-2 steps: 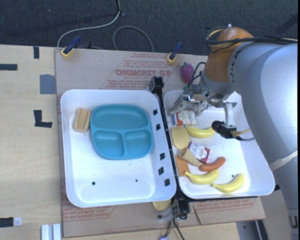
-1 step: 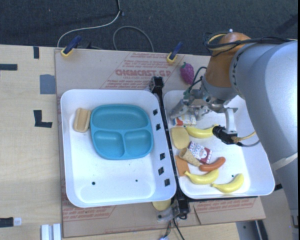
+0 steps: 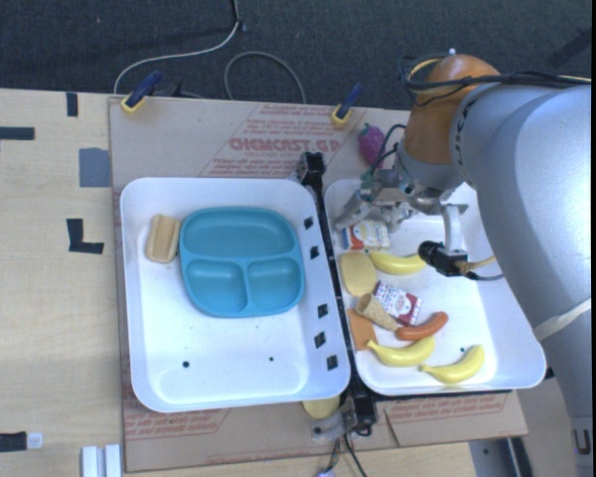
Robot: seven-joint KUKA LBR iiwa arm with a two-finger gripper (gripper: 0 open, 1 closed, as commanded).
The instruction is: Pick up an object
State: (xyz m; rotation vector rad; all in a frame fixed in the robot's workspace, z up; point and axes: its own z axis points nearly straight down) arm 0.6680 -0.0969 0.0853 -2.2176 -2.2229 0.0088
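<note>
The claw sits low in the upper left corner of the right bin; whether its fingers are apart or together I cannot tell. Just below it lie a small carton, perhaps touching, and a banana. The left bin holds a blue tray.

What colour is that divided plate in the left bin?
The divided plastic plate is light blue, clearest in the camera view from above.
</note>
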